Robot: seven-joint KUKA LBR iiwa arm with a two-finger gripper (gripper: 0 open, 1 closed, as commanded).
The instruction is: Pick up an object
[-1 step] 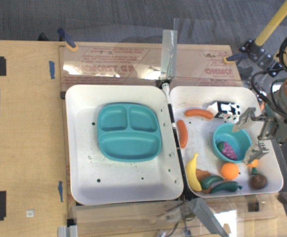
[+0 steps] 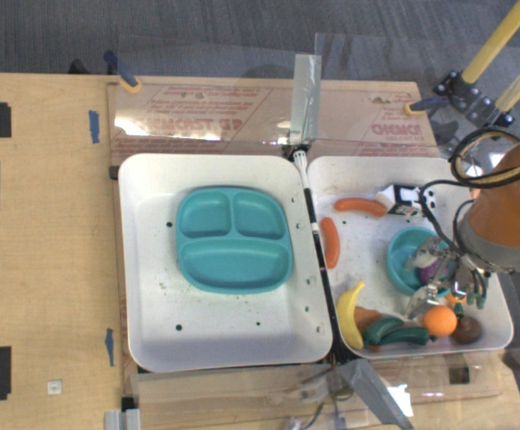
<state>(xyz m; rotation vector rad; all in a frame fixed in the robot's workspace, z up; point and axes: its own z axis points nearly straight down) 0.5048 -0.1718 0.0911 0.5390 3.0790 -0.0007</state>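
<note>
The gripper (image 2: pixel 440 280) hung low over the near right corner of the right bin (image 2: pixel 367 186), above a crowded cluster of small toy foods; whether its fingers were parted or closed could not be told, and nothing was seen held between them. Candidate objects lay directly beneath and beside it: a smooth orange ball (image 2: pixel 440 321), a dark brown rounded piece (image 2: pixel 468 330), a dark green elongated piece (image 2: pixel 394 333) and a curved yellow banana (image 2: pixel 350 314), all glossy moulded plastic. A teal bowl (image 2: pixel 403 256) sat just beside the gripper, and two orange sausage shapes (image 2: pixel 360 206) lay further off. A sound grasp would probably favour one isolated item, straddled across its narrow axis, since round slick surfaces tend to squirt free. The left bin (image 2: pixel 143 240) carried a teal divided plate (image 2: pixel 234 239)
</note>
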